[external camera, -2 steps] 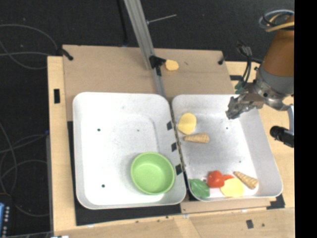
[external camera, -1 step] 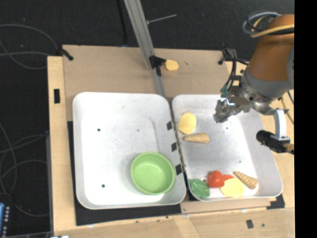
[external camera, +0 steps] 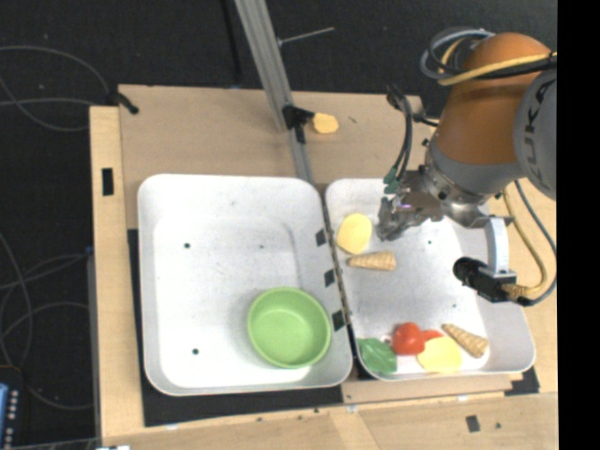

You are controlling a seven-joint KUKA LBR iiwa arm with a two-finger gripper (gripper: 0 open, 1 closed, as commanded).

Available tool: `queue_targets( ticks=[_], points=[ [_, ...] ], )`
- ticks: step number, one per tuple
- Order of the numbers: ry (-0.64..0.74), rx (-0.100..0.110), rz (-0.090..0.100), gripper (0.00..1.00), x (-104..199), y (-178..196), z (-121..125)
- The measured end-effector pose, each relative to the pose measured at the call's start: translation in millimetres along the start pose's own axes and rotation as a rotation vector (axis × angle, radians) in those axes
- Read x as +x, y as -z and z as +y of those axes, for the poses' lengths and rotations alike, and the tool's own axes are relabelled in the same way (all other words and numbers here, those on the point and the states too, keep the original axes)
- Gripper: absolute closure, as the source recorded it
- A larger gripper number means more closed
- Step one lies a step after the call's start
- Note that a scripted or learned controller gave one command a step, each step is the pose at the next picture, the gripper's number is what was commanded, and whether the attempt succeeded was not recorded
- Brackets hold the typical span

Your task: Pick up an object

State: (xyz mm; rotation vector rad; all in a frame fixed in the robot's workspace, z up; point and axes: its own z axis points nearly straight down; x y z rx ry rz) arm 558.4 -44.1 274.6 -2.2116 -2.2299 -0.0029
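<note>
My gripper point(external camera: 390, 225) hangs over the right bin point(external camera: 427, 289), just right of a pale yellow round object point(external camera: 354, 233) near the bin's upper left. A tan cone point(external camera: 373, 262) lies just below that yellow object. Along the bin's front edge sit a green piece point(external camera: 378, 354), a red tomato-like piece point(external camera: 409, 338), a yellow piece point(external camera: 440, 354) and a second tan cone point(external camera: 466, 339). The left bin point(external camera: 197, 251) holds a green bowl point(external camera: 288, 327) near its front right corner. Nothing shows between the fingers.
A small yellow item point(external camera: 325, 124) lies on the bench behind the bins, beside a slanted metal post point(external camera: 272, 73). A black fitting point(external camera: 478, 279) hangs off the arm over the right bin's right side. Cables trail on the dark floor at left.
</note>
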Motion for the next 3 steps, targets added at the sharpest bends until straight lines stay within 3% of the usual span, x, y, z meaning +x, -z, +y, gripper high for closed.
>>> queue_targets(
  ticks=[2, 3],
  points=[
    [-0.001, 0.001, 0.0, 1.0, 81.6, -8.9, -30.3],
    [-0.005, 0.0, 0.0, 0.0, 79.8, -9.1, -29.9]
  ],
)
